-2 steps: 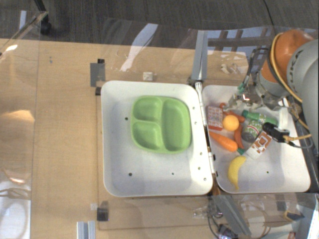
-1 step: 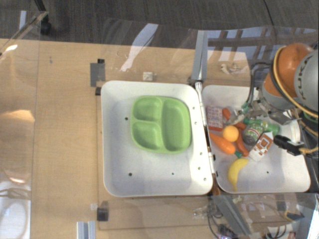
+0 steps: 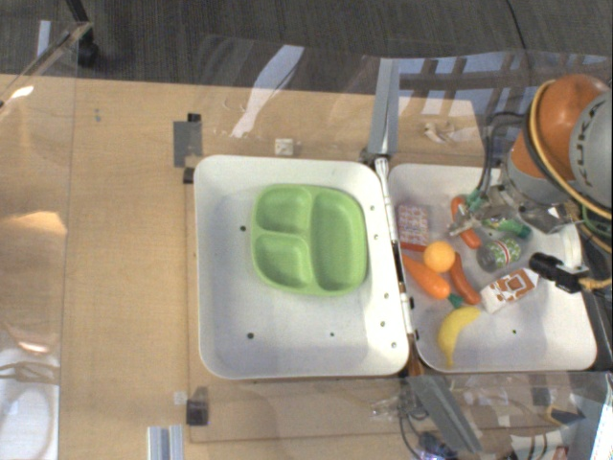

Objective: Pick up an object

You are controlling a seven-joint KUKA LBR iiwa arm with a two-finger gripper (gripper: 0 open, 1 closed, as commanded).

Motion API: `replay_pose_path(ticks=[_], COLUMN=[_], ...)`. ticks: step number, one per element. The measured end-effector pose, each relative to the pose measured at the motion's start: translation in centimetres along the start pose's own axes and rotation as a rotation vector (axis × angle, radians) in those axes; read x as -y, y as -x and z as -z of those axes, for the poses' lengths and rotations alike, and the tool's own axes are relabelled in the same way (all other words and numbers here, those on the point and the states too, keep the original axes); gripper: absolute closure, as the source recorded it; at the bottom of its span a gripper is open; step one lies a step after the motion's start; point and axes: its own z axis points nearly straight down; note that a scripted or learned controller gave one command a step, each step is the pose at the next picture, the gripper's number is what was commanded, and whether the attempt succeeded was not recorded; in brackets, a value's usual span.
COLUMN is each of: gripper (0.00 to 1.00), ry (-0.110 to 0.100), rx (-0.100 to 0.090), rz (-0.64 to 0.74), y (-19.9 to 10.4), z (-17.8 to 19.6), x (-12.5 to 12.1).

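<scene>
Down in the right-hand shallow white bin (image 3: 575, 357), the metal two-finger pincer (image 3: 476, 220) hangs low near the bin's upper middle, at the end of the grey arm with the orange band (image 3: 565, 127) that enters from the right. Whether its fingers are apart or together cannot be made out; they blur into the clutter beneath, and nothing can be seen clamped between them.

Just beside the pincer lies a small green and silver can-like object (image 3: 501, 252), and a short orange-red piece (image 3: 464, 220) shows right under the pincer tip. To the left, against the bin's inner wall, sits a small pink patterned packet (image 3: 412, 222). Below the pincer, a round orange ball-shaped fruit (image 3: 439, 257) rests touching a long orange toy carrot (image 3: 424, 277), with a second slim orange-red stick (image 3: 464, 283) at its right. A yellow toy banana (image 3: 457, 329) lies nearer the bin's lower edge. A white carton with orange-red print (image 3: 509, 289) lies tilted to the right of these, and a black part of the arm (image 3: 560, 271) sits just beside it.

Across the divider, the left-hand shallow white bin (image 3: 287, 348) holds a light green plastic plate with three compartments (image 3: 310, 239), upright and well apart from the pincer. Both bins rest side by side on the pale wooden desk (image 3: 105, 257).
</scene>
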Motion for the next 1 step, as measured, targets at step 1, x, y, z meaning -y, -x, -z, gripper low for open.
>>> replay_pose_path(ticks=[1], gripper=[1.00], ry=[-0.023], rx=[-0.014], rz=[-0.007], y=[-7.84], z=[9.02], x=[-3.16])
